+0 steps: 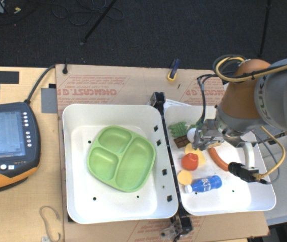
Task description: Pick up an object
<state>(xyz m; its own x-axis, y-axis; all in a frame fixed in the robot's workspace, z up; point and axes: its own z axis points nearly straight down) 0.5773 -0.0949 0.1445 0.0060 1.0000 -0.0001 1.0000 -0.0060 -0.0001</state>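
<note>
Red plastic, rounded: the tomato (190,161) sits near the middle of the right bin (264,198), just below the gripper (199,141). You can take it for a light, stiff, hollow toy with a smooth skin that may slip; close across its widest part, from above.

Yellow disc (185,177): touches the tomato's lower edge. Low and flat, so poor purchase for you; probably light and rigid.

Blue bottle (204,184): lies on its side just right of the disc, white cap toward the left. Likely light and hard; it will roll, so take it across the body, not along it.

Orange carrot (218,158): lies slantwise right of the tomato, partly under the wrist. Slim and stiff by the look; grip it mid-length.

Green leafy piece (178,129) and brown block (181,141): near the bin's upper left, close to the gripper. The leaf looks thin and may flex.

Gripper: low over the bin between block and tomato; you cannot tell its opening, and nothing shows in its hold.

Left bin (75,185): holds a green tray (121,158), broad, shallow and awkward to pinch except at the rim.

Desk (12,205): a pendant (7,140) rests at far left.
</note>
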